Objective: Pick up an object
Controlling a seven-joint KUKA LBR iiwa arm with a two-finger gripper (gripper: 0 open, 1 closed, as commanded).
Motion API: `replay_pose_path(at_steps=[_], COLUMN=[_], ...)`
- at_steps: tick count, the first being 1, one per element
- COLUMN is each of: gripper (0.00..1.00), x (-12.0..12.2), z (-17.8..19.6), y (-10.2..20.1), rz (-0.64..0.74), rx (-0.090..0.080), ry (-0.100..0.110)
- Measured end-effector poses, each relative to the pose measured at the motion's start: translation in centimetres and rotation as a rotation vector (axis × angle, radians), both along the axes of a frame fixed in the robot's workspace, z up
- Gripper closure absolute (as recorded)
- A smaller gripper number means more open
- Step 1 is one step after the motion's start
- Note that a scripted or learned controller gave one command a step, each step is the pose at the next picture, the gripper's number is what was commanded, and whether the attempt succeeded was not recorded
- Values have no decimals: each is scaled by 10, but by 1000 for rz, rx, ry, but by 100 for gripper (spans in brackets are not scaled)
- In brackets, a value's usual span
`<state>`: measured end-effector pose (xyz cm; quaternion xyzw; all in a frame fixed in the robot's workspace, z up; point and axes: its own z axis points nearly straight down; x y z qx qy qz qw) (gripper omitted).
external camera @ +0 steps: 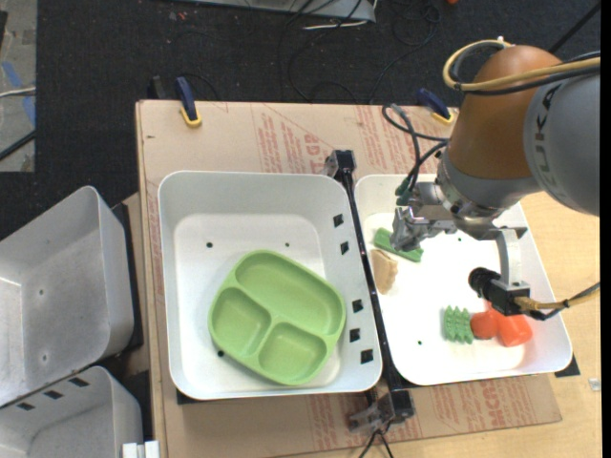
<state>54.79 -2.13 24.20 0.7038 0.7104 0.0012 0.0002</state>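
Green flat piece (395,246) lay at the far-left corner of the right bin (477,375), directly under the gripper (409,229) — arm positioned low over it, presumably to grasp. Finger state could not be told. Tan lump (385,273) sat just nearer than it; green ridged block (457,324) and orange object (502,326) lay well apart — likely not targets.
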Motion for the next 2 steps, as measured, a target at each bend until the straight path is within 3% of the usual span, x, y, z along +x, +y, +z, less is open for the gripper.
replay_pose_path(at_steps=[2], gripper=[100], x=[16], z=[5], y=[106], rz=[-1], rx=[0], ry=[1])
